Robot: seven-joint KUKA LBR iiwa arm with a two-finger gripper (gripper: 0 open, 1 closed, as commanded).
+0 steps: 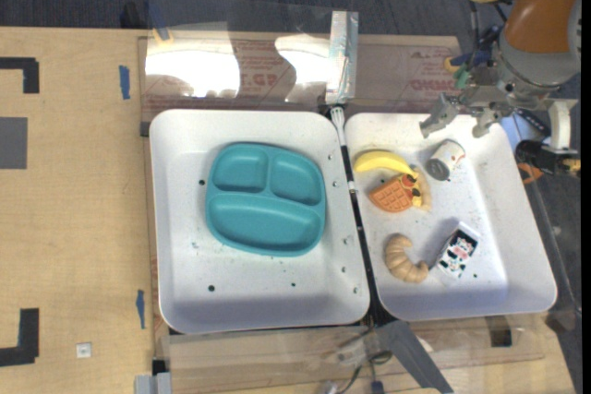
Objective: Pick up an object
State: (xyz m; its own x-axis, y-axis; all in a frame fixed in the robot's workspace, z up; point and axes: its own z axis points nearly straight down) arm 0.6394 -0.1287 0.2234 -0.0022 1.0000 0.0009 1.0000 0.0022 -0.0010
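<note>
My gripper [459, 119] hangs over the far part of the right bin [526, 226], open, its two fingers spread with nothing between them. Just below it lies a small white and grey cylinder [445, 159]. To the cylinder's left is a yellow banana [381, 163], touching an orange waffle-like toy [395, 195]. Nearer the front lie a tan croissant [404, 256] and a small white carton with dark print [456, 252].
The left bin [175, 226] holds a teal divided plate [266, 197]. A clear plastic wall [249, 60] stands behind the bins. Cables and the arm's orange wrist [545, 5] crowd the upper right. Wooden bench [65, 198] lies to the left.
</note>
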